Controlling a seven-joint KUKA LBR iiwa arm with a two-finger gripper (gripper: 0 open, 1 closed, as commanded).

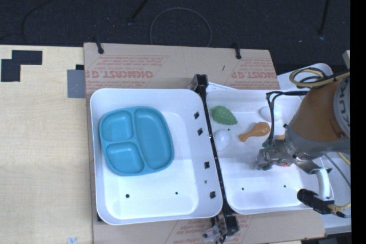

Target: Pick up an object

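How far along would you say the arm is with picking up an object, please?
Early stage. Done: the arm has reached into the right bin, and its pincer is low near the floor. In hand: nothing visibly gripped. Left: the green piece, orange piece and pale round object all lie loose.

So here's what you've got on the arm [327,117] itself: a fat rounded segment with a wide orange band, going to pale grey at the right edge, where you can catch part of some dark lettering. Below the band there's a grey collar, then the gripper [267,160], a small cluttered lump of dull metal and dark bits, too blurry to pick out details. You'll see a black cable [281,93] looping off the top of the orange part, plus a yellowish cable [311,78] coiled up near it.
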